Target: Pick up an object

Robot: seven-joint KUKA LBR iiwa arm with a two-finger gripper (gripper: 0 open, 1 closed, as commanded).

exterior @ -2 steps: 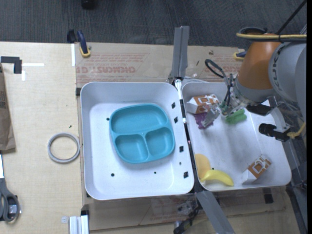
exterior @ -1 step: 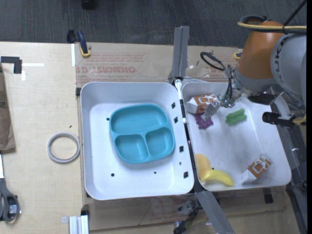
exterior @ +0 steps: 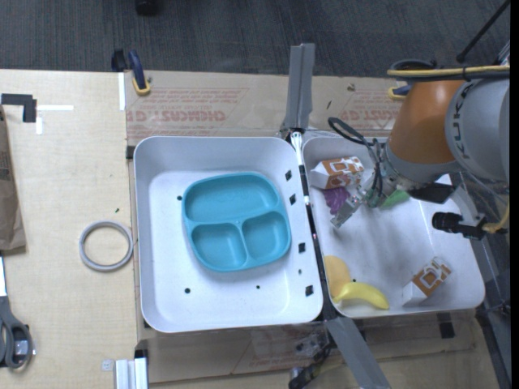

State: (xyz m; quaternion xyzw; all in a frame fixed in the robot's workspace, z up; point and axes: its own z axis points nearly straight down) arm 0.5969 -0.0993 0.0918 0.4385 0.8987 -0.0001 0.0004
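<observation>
In the right bin [exterior: 454, 302] my gripper [exterior: 350, 207] reaches down near the back left corner, below the arm's orange band [exterior: 422, 132]. It sits right over a purple item [exterior: 335, 198], which it partly hides. Just behind the purple item lies a small white and orange carton [exterior: 339, 171]. A green item [exterior: 395, 198] peeks out beside the wrist. At the bin's front left lies a yellow banana [exterior: 357, 292], and at the front right stands a small white and orange box [exterior: 428, 279].
The left bin [exterior: 154, 217] holds a blue divided plate [exterior: 237, 221]. A grey divider post [exterior: 300, 87] rises between the bins at the back. A tape ring [exterior: 106, 245] lies on the bench to the left, with scissors [exterior: 15, 340] near the front left.
</observation>
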